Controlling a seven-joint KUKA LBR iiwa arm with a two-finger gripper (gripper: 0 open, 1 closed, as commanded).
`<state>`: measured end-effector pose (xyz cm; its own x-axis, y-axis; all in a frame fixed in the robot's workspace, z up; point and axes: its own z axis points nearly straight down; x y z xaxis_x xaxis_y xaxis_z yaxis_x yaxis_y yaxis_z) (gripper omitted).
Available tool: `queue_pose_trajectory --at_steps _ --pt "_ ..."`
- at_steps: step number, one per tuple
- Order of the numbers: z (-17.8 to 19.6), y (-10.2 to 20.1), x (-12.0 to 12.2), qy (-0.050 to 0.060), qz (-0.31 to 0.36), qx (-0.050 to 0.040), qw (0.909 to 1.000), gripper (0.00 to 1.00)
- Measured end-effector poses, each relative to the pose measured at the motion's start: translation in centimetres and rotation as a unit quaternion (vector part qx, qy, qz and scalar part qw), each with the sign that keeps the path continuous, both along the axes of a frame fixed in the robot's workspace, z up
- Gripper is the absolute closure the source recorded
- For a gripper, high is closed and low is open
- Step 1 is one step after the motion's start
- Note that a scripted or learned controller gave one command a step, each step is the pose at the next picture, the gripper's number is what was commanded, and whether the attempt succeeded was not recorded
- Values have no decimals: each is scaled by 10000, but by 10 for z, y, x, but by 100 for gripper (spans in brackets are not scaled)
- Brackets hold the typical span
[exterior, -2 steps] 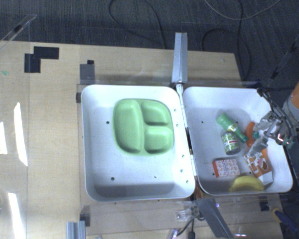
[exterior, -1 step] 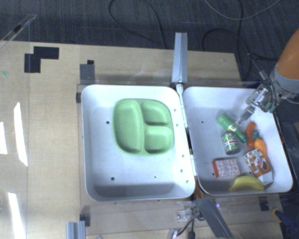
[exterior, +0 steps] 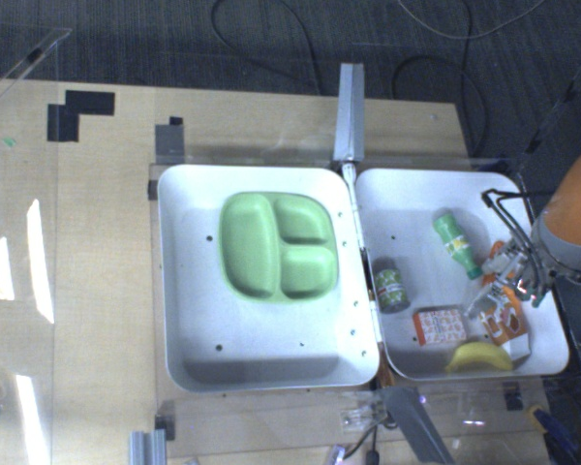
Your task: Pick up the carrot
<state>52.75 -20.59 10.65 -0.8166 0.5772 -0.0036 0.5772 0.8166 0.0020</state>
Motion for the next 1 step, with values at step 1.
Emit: queue_pose_trajectory --at_steps 1 --pt "-17 0 -32 -87 -927 -7 9957 0"
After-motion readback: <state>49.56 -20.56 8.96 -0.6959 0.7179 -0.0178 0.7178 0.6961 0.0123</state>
